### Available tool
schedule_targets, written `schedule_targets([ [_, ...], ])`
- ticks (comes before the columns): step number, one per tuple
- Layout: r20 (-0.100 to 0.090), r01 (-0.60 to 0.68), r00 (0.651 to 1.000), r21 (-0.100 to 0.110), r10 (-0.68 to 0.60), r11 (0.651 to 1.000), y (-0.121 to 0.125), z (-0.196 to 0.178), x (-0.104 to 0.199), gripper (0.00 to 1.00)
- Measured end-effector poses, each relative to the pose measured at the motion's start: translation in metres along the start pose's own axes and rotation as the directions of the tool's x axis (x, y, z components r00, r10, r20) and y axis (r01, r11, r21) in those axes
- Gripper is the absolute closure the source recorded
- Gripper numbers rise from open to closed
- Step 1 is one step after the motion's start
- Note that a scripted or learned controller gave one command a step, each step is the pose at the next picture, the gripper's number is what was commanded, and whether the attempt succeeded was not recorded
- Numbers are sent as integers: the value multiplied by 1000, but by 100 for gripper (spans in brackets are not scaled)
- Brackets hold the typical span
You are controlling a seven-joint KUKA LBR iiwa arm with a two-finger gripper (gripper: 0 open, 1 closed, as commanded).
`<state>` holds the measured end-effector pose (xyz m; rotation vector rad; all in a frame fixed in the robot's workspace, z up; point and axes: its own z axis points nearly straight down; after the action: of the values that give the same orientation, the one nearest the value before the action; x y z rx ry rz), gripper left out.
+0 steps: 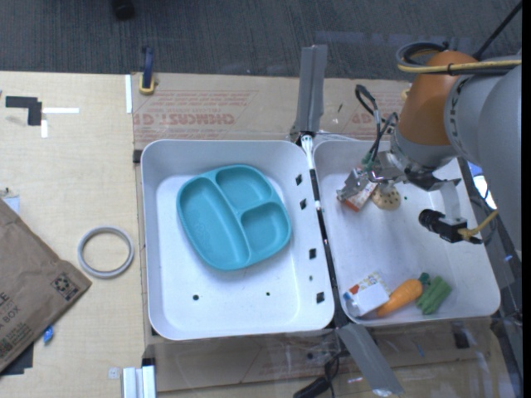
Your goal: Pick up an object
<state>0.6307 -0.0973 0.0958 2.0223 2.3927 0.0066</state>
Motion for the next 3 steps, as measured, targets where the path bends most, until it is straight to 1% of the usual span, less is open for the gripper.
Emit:
schedule_targets([
  [1,3,0,1000,2,0,1000,-1,-11,-3,100],
  [2,3,0,1000,2,0,1000,-1,-10,-3,0],
  [3,-1,-43,999,9,43,999,-27,3,3,0],
])
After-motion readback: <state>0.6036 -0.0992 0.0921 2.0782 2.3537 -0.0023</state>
